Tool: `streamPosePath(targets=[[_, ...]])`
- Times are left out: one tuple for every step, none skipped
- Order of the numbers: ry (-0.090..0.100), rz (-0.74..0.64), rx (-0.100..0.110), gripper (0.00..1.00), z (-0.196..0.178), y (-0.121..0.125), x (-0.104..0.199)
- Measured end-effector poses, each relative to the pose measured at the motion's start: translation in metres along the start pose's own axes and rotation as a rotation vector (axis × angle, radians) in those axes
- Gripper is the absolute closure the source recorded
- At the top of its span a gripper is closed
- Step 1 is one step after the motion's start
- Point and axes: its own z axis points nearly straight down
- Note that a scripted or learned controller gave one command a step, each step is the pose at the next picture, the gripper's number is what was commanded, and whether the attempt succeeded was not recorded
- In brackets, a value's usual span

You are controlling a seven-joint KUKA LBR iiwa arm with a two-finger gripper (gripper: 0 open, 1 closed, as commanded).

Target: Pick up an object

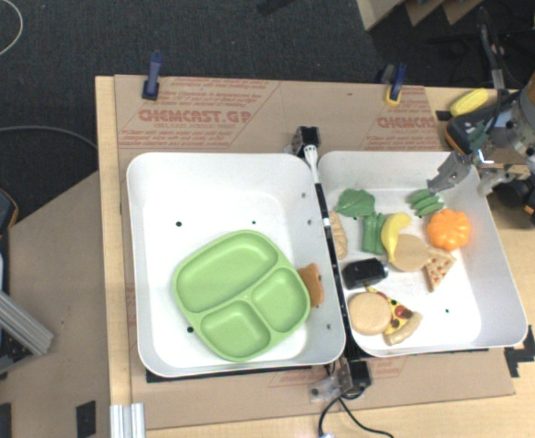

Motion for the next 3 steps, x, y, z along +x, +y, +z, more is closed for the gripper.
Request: streamPosePath(targets=[[0.006,0.001,0.001,0.0,0.163,-0.052,0.063],[0.004,-0.007,-0.004,0.0,0.075,-0.096,0.134],[0.0,0.001,-0.002,1.0,0.069,-0.095,0.129]])
